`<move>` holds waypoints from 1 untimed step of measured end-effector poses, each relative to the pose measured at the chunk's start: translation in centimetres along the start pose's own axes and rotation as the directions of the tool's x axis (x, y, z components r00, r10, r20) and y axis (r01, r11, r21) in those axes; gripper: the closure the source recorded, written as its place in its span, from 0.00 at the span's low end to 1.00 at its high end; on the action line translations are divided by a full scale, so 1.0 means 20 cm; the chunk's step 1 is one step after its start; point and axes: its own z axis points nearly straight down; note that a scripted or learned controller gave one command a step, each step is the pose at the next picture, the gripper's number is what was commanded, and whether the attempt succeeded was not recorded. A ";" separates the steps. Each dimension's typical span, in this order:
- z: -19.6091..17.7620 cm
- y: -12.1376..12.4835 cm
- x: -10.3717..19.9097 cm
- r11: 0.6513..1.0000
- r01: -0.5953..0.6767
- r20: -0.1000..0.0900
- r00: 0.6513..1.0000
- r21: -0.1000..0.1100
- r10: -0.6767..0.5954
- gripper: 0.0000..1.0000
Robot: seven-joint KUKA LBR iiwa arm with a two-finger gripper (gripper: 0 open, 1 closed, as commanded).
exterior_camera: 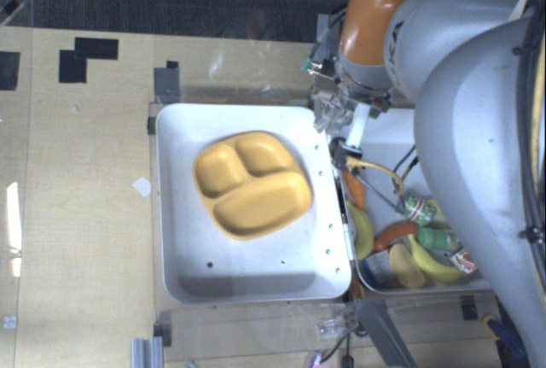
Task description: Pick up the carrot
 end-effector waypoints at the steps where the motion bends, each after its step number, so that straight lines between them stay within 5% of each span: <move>1: -0.36 -0.24 -0.06 0.908 -0.418 0.000 0.908 0.000 0.418 1.00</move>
